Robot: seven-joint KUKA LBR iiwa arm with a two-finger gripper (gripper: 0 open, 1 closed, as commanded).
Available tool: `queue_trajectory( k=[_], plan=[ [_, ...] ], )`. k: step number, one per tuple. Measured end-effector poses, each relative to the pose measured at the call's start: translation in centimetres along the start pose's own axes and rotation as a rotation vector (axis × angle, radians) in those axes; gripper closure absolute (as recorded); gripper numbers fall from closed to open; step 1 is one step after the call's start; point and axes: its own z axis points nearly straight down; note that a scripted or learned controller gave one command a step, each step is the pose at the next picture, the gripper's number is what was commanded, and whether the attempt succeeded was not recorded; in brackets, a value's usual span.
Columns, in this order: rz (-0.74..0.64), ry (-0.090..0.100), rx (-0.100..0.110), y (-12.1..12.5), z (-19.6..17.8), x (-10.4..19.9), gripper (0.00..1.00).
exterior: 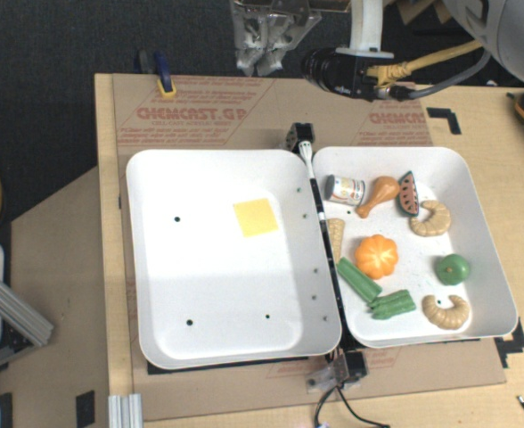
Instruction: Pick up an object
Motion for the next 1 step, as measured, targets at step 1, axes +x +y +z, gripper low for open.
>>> queue_trajectory(
  k=[1],
  plan=[
    [0.001, -0.001, 0.001, -5.22, 0.11, -0.06, 1.00]
  ],
)
